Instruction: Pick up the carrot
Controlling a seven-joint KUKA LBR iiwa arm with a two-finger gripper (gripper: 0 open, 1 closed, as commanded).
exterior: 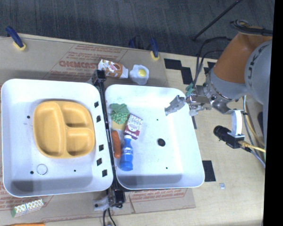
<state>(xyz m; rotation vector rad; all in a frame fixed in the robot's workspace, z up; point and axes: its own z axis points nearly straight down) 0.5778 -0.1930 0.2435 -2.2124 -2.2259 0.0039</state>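
Both bins [19, 104] are white. A yellow divided tray [64, 128] sits in the left one. Left of centre in the right bin lie an orange carrot [116, 143], a blue bottle [126, 154], a green knobbly item [119, 113] and a red-and-white packet [133, 126]. The desk [232, 186] is tan with black squares. The arm [239, 54], upper right, is orange and grey.

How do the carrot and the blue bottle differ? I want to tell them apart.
The carrot is orange, thin and plain; the blue bottle is blue, thicker, with a white cap end. The carrot lies nearer the bin's left wall; the bottle lies just to its right. Both lie flat, lengthwise, side by side in the right bin.
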